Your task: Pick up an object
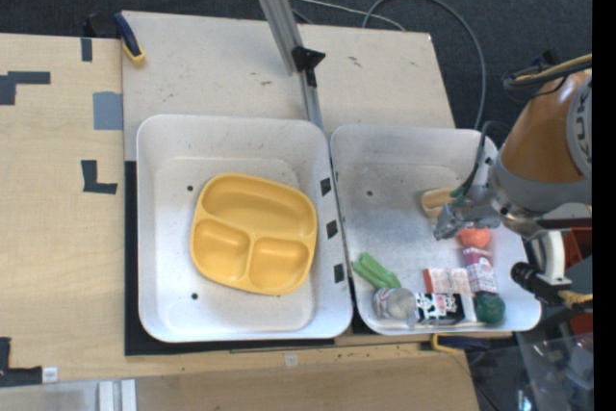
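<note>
My gripper (449, 222) hangs over the right bin (385, 159), near its right side. Just to its upper left lies a tan block (435, 199), partly hidden by the gripper. An orange-red object (474, 239) sits right beside the gripper's lower right, with a pink-labelled bottle (479, 267) below it. Along the bin's front edge lie a green packet (374, 271), a clear cup (393, 303), a red-and-white box (449, 281), a black-and-white carton (443, 307) and a dark green ball (490, 307). I see nothing held in the gripper.
The left bin (159, 207) holds a yellow divided plate (254, 232). A grey metal pole (279, 14) slants down to the bins' shared back corner. The arm's orange band (544, 140) rises at the right, over the right bin's rim.
</note>
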